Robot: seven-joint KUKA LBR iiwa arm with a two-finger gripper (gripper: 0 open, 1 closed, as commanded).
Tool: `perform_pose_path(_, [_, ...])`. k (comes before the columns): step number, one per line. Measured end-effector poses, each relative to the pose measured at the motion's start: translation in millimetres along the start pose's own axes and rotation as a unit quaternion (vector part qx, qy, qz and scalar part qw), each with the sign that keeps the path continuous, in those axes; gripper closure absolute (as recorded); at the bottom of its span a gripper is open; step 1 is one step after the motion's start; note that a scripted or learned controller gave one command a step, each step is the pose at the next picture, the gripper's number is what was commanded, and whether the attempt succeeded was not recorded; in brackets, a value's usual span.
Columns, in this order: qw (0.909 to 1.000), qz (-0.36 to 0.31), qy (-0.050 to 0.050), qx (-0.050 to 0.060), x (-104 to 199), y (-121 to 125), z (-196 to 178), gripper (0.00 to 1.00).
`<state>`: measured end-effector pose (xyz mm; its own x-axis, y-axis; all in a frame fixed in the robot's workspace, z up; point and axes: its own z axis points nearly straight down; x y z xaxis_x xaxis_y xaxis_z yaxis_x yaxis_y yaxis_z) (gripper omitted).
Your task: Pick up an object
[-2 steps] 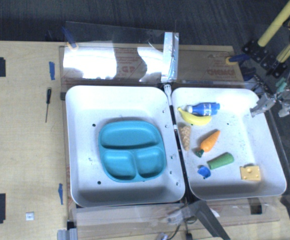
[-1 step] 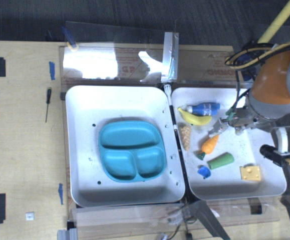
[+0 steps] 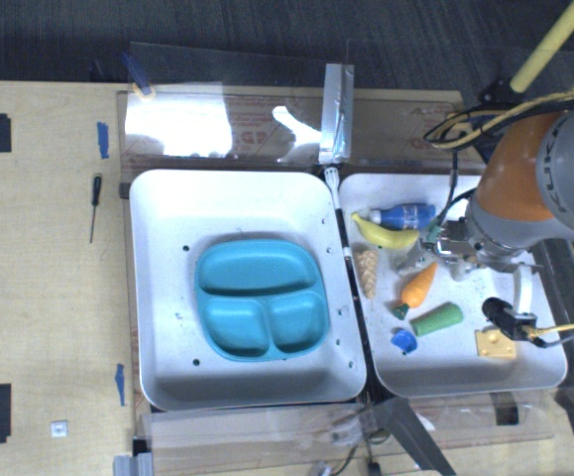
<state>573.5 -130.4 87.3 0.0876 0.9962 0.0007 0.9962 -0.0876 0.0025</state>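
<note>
Near the middle of the right shallow white bin (image 3: 465, 360): a small orange plastic carrot (image 3: 418, 286) with a green tip. Lies on the bin floor at a slant, green end toward the near rim. Touches nothing that can be made out.

Just above and to the right of its orange end: the two-finger gripper (image 3: 443, 248), low over the bin. Not around the carrot. Cannot tell whether spread or pressed together, since the metal parts blur into one another. Behind it, the grey arm (image 3: 554, 181) with its orange band, reaching in from the right.

Beside the gripper on the far side: a curved yellow plastic banana (image 3: 386, 232), and touching that, a blue plastic bottle (image 3: 406, 213) lying flat. Along the bin's left wall: a tan speckled oblong piece (image 3: 368, 272). Just nearer than the carrot: a green plastic cylinder (image 3: 437, 318), with a small blue piece (image 3: 403, 341) near its left end. Toward the near right corner: a flat yellow wedge (image 3: 495, 344).

In the left shallow white bin (image 3: 158, 266): a turquoise plastic divided plate (image 3: 262, 296), flat and roughly centred. Under both bins: a pale wooden bench (image 3: 39, 296).
</note>
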Motion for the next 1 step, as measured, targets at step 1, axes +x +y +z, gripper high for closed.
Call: perform_pose_path(1, [1.0, 0.001, 0.0, -0.003, -0.1, 2.0, -12.1, 1.0])
